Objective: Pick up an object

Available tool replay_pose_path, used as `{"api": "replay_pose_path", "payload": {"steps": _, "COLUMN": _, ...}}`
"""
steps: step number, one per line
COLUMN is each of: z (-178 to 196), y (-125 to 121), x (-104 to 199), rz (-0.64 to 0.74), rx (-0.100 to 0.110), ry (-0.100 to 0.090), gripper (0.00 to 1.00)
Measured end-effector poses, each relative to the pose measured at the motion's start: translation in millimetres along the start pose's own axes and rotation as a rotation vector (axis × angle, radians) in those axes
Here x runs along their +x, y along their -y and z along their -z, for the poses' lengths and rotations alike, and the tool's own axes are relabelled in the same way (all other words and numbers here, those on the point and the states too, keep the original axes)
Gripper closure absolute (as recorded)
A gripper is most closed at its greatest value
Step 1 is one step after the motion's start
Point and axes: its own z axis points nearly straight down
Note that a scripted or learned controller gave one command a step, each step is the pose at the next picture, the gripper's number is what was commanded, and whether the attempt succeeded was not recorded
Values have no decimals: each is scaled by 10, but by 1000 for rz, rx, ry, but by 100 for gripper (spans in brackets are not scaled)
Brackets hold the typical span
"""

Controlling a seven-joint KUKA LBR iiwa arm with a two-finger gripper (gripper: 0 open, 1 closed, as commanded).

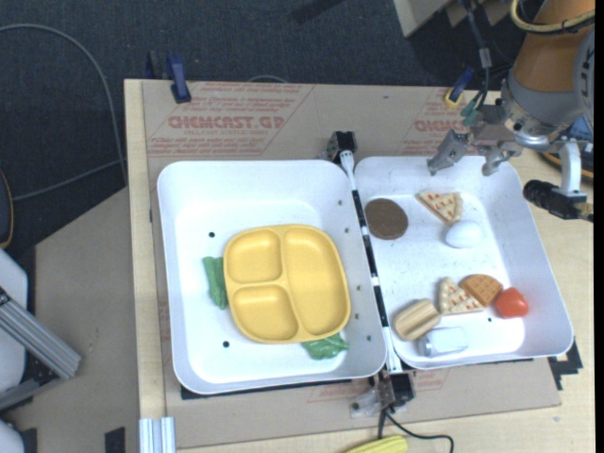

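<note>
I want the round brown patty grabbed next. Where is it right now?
The brown patty lies in the right bin, near its upper left corner, left of the waffle wedge.

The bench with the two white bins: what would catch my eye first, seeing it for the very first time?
Probably the yellow divided tray in the left bin, with green pieces poking out from under it. Next, the toy food scattered in the right bin: a brown disc, waffle wedges, a white egg, a red tomato. The gripper hangs open over that bin's far edge.
</note>
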Motion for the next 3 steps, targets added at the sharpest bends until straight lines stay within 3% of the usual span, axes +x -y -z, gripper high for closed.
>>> {"api": "replay_pose_path", "payload": {"steps": 1, "z": -1229, "y": 631, "x": -114, "rz": -1, "rx": 2, "ry": -1, "gripper": 0}}
{"api": "replay_pose_path", "payload": {"steps": 2, "z": -970, "y": 120, "x": 227, "rz": 0, "rx": 0, "ry": -1, "gripper": 0}}
{"api": "replay_pose_path", "payload": {"steps": 3, "z": -696, "y": -126, "x": -353, "rz": -1, "rx": 0, "ry": 0, "gripper": 0}}
